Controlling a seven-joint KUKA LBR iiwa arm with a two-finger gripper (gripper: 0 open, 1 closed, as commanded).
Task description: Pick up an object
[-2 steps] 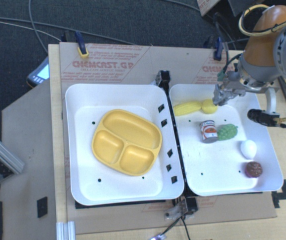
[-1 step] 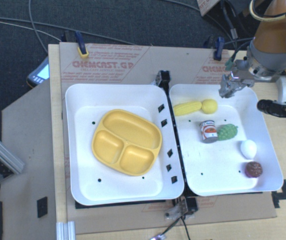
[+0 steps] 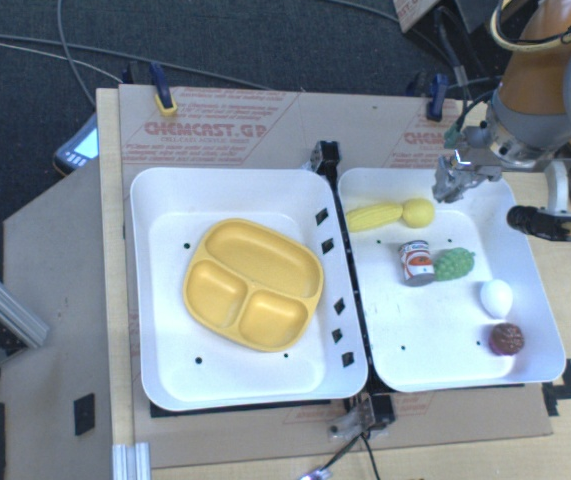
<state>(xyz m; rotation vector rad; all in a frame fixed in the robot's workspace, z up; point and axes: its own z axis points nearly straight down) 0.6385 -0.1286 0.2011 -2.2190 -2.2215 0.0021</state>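
Grey gripper (image 3: 453, 183) hangs over the right bin's (image 3: 540, 298) far edge, just right of the yellow corn (image 3: 385, 215). You can't tell its state, nothing visibly held. That bin also has a can (image 3: 416, 263), green grapes (image 3: 454, 264), white egg (image 3: 495, 296), brown ball (image 3: 507, 339). Left bin (image 3: 160, 308) holds a yellow divided plate (image 3: 253, 283), probably a drop-off spot.

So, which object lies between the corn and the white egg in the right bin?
In the camera view, the small can and green bunch lie between the corn and egg.

Dark carpet floor (image 3: 215, 28), grey cables (image 3: 85, 63) trailing, cardboard-topped bench (image 3: 265, 108), blue clamps (image 3: 162, 88)
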